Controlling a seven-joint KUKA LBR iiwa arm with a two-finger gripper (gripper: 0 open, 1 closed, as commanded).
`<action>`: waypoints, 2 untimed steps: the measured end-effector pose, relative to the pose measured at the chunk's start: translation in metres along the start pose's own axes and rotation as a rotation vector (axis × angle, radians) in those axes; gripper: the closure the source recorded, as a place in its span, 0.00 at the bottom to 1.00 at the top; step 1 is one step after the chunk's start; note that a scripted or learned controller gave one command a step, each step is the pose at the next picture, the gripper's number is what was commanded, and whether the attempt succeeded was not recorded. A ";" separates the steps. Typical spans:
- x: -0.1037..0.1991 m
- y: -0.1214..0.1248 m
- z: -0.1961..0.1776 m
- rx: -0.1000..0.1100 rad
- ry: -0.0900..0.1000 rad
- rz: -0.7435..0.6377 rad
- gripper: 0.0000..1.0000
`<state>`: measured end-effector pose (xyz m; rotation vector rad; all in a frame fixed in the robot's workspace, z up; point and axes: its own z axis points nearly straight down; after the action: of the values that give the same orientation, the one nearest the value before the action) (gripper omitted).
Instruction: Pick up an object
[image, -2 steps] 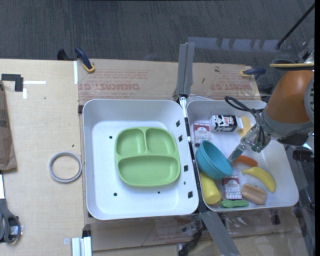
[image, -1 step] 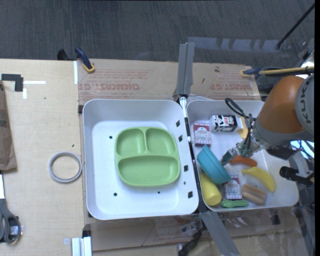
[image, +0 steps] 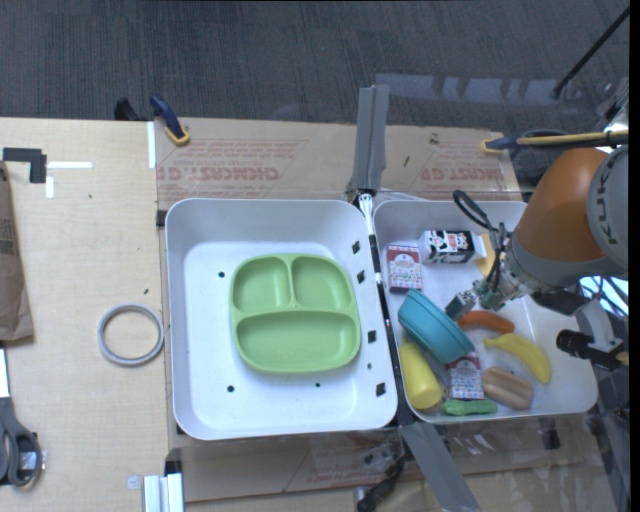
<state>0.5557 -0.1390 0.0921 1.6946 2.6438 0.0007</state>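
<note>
The right bin (image: 575, 400) holds several toy foods. A blue bowl (image: 435, 327) lies tilted at its left, with a yellow bottle (image: 419, 376) just below it. An orange carrot-like piece (image: 488, 321), a yellow banana (image: 523, 354) and a hot dog bun (image: 508, 387) sit toward the front right. A red-and-white carton (image: 403, 268) and a cow-patterned carton (image: 447, 245) stand at the back. My gripper (image: 477, 297) hangs low in this bin, right of the bowl and just above the orange piece. Nothing is visibly held.
The left bin (image: 190, 330) bears a green divided plate (image: 295, 313). A small packet (image: 465, 379) and a green piece (image: 468, 407) lie at the right bin's front. A grey ring (image: 131, 333) rests on the bench to the left. A metal post (image: 369, 135) rises between the bins.
</note>
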 end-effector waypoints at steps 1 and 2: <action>0.054 0.011 -0.114 0.001 -0.001 0.104 0.00; 0.051 -0.045 -0.072 0.002 0.000 0.016 0.00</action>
<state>0.4934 -0.1114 0.1638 1.7158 2.6316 -0.0017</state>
